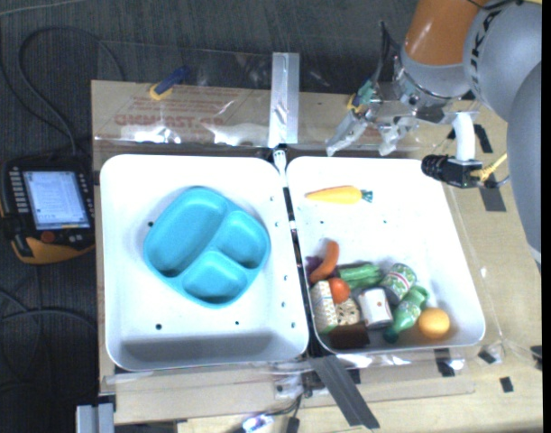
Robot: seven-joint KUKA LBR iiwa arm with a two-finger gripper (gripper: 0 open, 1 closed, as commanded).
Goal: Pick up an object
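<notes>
Your gripper [372, 139] hovers with fingers spread and nothing between them; the carrot [334, 195] lies just below it in the right bin [455, 233].

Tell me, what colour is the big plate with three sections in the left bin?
The plate is bright turquoise blue, seen best in the camera view.

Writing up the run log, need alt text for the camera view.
The claw hangs above the far rim of the right white bin, which holds a yellow-orange toy carrot and a toy food pile; the left white bin holds a blue divided plastic tray.
</notes>
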